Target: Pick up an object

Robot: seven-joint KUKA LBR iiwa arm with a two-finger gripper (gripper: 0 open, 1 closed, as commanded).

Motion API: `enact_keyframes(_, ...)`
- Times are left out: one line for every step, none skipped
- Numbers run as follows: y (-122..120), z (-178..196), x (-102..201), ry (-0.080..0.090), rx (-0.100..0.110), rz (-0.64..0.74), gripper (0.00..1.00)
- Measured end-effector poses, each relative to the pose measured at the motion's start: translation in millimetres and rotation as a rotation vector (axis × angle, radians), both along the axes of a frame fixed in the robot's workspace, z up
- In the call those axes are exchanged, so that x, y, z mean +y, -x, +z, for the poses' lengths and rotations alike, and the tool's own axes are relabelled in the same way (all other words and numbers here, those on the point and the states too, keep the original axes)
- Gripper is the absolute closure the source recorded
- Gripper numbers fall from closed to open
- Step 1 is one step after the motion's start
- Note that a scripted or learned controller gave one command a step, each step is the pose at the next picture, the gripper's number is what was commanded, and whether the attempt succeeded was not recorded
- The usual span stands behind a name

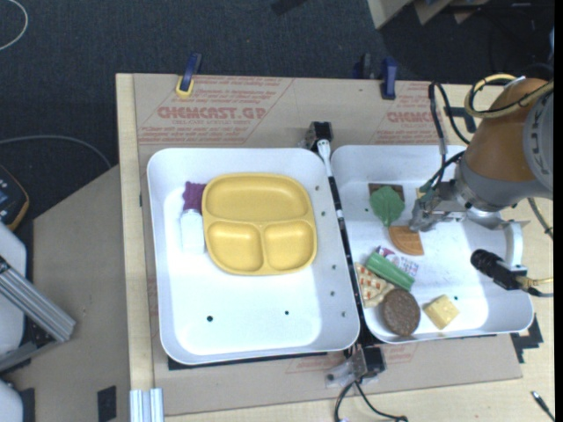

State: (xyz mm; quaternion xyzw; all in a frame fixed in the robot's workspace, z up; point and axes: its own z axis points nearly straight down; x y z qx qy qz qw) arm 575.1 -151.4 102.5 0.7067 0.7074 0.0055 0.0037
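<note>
The gripper hangs low in the right bin, just above an orange-brown food piece beside a green leaf-shaped toy; finger state cannot be told. A clean pick calls for straddling one item alone.

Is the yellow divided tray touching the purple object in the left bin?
Touching. In the camera view, the yellow tray overlaps the purple object's right edge, with no gap visible between them.

divided plate in left bin, bottle beside
</note>
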Motion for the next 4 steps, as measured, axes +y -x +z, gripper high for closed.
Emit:
enact_keyframes(-6.5,53.4,-9.6,0.006,0.007,-0.001,1.00)
enact_keyframes(-6.5,117.7,-6.9,0.006,0.003,0.001,1.00)
enact_keyframes(-7.3,122.9,-6.9,0.004,0.009,0.000,1.00)
enact_keyframes(-30.1,132.3,48.2,0.002,0.007,0.006,1.00)
